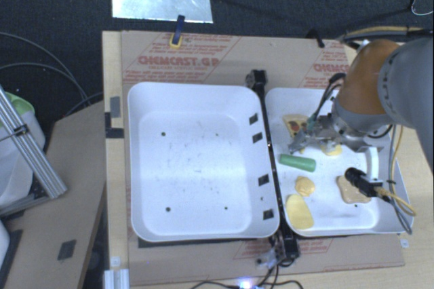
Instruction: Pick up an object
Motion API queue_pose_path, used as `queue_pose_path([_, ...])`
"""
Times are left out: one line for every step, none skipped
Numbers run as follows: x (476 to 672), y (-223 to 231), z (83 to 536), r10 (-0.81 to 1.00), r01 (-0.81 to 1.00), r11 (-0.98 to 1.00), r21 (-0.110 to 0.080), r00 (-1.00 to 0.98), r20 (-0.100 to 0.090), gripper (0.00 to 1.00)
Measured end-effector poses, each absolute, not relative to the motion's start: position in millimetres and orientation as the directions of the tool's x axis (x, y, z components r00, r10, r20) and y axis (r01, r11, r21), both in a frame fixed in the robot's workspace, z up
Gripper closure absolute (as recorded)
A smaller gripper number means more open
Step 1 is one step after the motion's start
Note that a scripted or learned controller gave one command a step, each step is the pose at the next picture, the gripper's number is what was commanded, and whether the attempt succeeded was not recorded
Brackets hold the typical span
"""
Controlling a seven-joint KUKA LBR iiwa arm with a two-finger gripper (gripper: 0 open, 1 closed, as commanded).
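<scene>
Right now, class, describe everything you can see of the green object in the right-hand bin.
The green object is a short, smooth cylinder, plastic-looking, plain mid-green. It lies flat on its side, roughly level across the view, on the floor of the right bin near its left wall. The end effector hangs just above it. A small yellow piece lies below, apart from it.

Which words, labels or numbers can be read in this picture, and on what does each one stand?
"CHEMCAST GP", red print on the brown board under the bins, upper left; the letters are blurred, so this reading is unsure.
The same red print at the board's upper right corner: cut off and slanted, too blurred to read.
The white bins bear no text.
</scene>
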State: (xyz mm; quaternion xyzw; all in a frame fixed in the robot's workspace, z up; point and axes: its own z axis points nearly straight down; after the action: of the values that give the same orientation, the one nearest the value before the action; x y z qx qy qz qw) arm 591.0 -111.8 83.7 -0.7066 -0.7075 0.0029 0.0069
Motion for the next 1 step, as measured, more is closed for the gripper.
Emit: queue_pose_path([660.1, -81.1, 89.0, 1.0, 1.0, 0.009, 0.005, -0.009, 0.0, 0.0])
